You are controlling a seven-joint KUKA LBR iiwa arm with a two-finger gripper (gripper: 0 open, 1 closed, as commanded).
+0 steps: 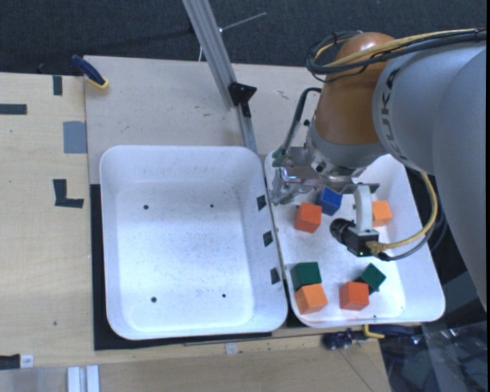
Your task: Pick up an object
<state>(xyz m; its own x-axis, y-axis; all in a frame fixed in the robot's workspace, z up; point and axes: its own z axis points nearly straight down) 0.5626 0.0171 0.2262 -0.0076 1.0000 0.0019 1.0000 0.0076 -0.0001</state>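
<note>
Tan wooden bench point(33, 219), dark floor at frame top. Left bin point(180, 243); right bin point(416, 292) with coloured blocks, orange block point(308, 217) centre-right. Gripper point(298, 178) above it; grip state cannot be told.

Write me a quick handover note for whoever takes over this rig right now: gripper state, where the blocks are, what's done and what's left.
Gripper: low over the far left corner of the right bin; nothing visibly held.
Blocks, all in the right bin: red-orange block and blue block nearest the gripper, orange block by the arm, green block touching another orange block at the near left, red block beside a dark green block.
Done: no pick yet.
Left: grasp and lift one block.
</note>
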